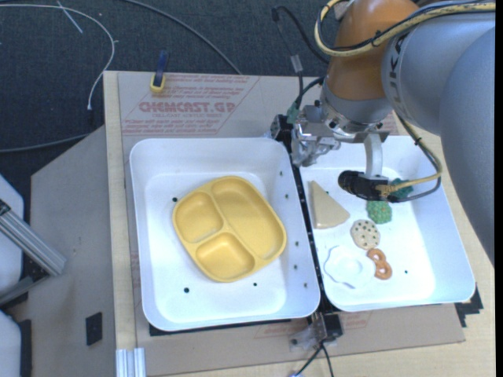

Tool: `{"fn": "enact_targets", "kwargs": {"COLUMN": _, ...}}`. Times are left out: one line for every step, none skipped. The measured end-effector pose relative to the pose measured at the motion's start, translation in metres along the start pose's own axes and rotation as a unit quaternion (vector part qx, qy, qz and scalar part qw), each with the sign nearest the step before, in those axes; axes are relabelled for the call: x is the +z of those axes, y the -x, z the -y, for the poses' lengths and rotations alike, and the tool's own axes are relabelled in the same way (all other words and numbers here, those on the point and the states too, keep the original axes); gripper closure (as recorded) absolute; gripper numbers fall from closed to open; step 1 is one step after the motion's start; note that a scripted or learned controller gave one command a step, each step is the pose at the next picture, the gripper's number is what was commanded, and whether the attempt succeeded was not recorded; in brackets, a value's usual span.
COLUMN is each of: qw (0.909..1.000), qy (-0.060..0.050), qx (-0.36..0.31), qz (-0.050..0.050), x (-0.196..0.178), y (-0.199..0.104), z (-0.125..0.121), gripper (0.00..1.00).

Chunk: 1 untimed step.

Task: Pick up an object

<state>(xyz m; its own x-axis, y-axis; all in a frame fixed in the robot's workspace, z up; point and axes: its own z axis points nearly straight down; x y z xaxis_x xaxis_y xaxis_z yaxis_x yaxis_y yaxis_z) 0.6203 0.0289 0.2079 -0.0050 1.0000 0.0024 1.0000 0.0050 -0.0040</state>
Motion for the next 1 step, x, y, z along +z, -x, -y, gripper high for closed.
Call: {"fn": "enact_targets", "kwargs": {"qw": 1.0000, "qy": 0.002, "qx": -0.001, "qz": 0.000, "x": -0.0096, "y": -0.0624, "z": 0.0107, "gripper": 1.00}}
